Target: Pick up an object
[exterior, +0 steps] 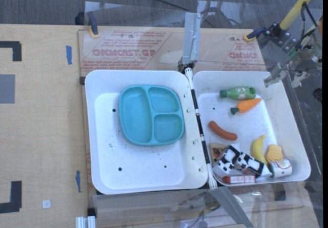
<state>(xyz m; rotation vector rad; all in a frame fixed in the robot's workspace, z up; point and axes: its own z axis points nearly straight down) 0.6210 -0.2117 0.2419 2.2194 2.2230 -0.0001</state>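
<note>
Toys lie scattered in the right bin (287, 119): a green bottle (238, 92) lies on its side near the far wall, long axis left to right, with a carrot (246, 105) just in front of it, slanting up to the right, leafy end at lower left. Nearer, a sausage (223, 130) slants down to the right, a banana (259, 148) curves upright beside a yellow-topped cup (277, 161), and a black-and-white toy (238, 161) sits at the front. Pincer (281, 74) hangs over the bin's far right corner, its opening impossible to judge; the left bin (102, 135) holds a teal divided plate (151, 115).
</note>
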